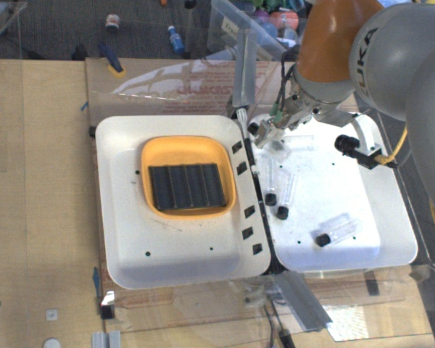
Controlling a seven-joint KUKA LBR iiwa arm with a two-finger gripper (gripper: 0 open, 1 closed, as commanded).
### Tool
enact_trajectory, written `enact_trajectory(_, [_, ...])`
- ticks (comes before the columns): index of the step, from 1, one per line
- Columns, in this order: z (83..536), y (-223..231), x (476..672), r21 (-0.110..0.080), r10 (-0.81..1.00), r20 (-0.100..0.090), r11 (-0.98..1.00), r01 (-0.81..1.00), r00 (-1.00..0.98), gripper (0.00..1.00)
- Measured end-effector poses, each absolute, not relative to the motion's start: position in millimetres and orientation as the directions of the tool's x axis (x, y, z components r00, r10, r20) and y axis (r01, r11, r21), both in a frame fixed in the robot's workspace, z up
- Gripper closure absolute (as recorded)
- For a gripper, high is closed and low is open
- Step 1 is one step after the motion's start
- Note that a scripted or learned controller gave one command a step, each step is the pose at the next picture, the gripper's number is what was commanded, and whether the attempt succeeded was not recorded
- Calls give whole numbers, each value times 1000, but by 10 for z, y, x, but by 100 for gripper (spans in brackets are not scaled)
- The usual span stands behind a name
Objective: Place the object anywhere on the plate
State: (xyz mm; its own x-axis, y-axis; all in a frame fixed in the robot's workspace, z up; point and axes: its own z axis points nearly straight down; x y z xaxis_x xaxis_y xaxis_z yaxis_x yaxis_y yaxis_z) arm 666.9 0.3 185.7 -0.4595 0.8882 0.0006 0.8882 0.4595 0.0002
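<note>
Nearest the camera: clear vial with black cap point(334, 230) lying flat near the front of the right bin point(391, 245). Two more clear vials point(278, 183) lie side by side near the divider, caps toward the front. Plate point(188, 145) is the orange one in the left bin point(123, 252), with a dark ribbed block point(187, 187) sitting on it. Gripper point(270, 133) is at the back left corner of the right bin, near the divider. Risks: vials are transparent and round, so likely to roll or slip out of a pinch; the block takes up most of the plate, so a drop could bounce off. Jaws: can't tell whether apart or together, and nothing visibly held between them.
</note>
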Motion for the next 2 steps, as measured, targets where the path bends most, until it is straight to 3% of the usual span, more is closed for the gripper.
enact_trajectory(2, [2088, 1, 6697, 12, 889, -3, 458, 889, -458, 100])
